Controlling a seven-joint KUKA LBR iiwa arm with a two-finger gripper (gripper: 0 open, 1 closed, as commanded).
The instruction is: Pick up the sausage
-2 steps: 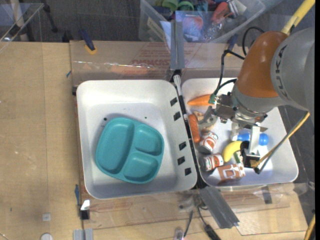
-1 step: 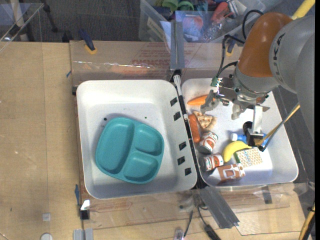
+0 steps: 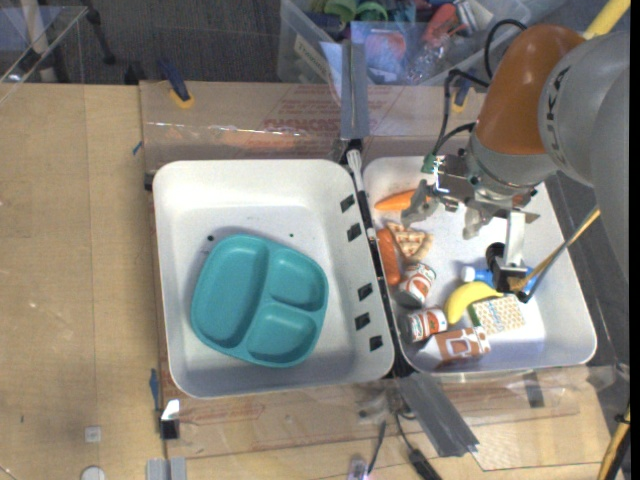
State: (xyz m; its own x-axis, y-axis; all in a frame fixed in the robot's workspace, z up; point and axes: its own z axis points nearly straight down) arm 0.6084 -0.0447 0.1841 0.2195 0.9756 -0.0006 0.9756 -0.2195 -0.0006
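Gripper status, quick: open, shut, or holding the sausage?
Gripper: over the right bin, above the food pile; whether it is open or shut cannot be told, and nothing shows in its grasp.

The slim reddish-orange toy sausage lies lengthwise along the right white bin's left wall.

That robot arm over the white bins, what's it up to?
It is meant to pick up the sausage, which lies by the left wall of the right bin among a banana, cans and other toy food. The gripper hangs over that bin, a little to the right of the sausage, holding nothing. The left bin holds a teal divided plate.
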